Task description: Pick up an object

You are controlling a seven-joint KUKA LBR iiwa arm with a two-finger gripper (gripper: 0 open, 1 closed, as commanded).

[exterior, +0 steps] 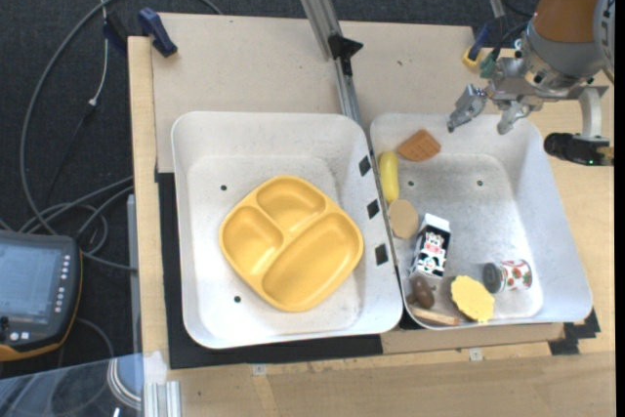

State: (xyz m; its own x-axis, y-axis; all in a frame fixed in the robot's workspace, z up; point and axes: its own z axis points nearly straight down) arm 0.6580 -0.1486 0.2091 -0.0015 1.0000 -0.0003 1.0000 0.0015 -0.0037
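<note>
- Camera view: we see a pale wooden table [264, 63] on dark carpet, bearing a left bin [195, 151] and a right bin [547, 210] side by side.
- A yellow divided plate [291, 241] lies in the left bin, with bare floor around it.
- The gripper [491, 112] hangs over the right bin's far rim, fingers apart, nothing between them.
- Along the right bin's left wall lie a waffle piece [419, 146], a banana [389, 176] and a tan disc [402, 218].
- Near its front edge sit a cow-print carton [431, 250], a brown lump [422, 292], a yellow piece [473, 298] and a small can [510, 275].
- The right bin's centre and right side offer open floor.
- We cannot read any writing on the carton or can.
</note>
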